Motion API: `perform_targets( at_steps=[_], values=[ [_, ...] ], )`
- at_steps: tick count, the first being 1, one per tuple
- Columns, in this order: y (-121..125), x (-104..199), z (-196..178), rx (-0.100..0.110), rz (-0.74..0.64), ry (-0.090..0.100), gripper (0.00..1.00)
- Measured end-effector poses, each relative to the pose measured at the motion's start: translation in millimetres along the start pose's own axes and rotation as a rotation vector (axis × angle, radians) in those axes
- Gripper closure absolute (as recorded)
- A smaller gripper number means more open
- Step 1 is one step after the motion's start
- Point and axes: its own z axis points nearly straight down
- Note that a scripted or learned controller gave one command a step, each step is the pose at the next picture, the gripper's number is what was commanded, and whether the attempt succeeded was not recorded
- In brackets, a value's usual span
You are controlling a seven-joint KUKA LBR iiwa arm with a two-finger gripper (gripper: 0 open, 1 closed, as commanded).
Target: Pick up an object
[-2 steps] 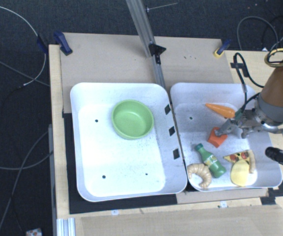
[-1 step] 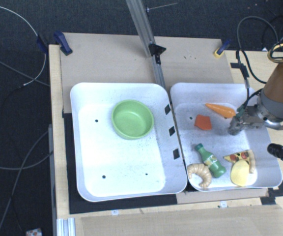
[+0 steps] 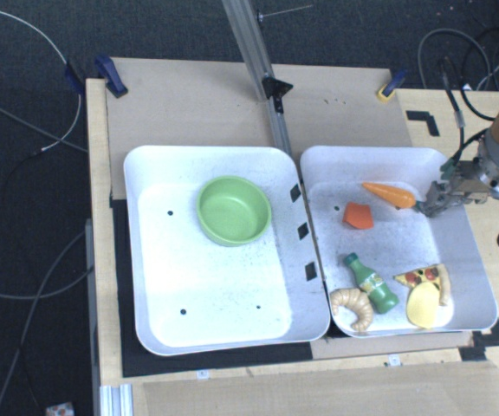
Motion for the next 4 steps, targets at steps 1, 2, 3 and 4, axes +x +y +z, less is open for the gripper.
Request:
perform_targets(
  at_steps=[1, 2, 3, 4],
  values=[
    [2, 0, -57, -0.001, -0.001, 0.000, 1.00],
    [-3, 48, -51, 0.016, -0.003, 0.008, 1.00],
    [-1, 110, -63, 0.015, -0.006, 0.010, 1.00],
    [-10, 164, -55, 0.021, -0.005, 0.009, 1.00]
  ],
)
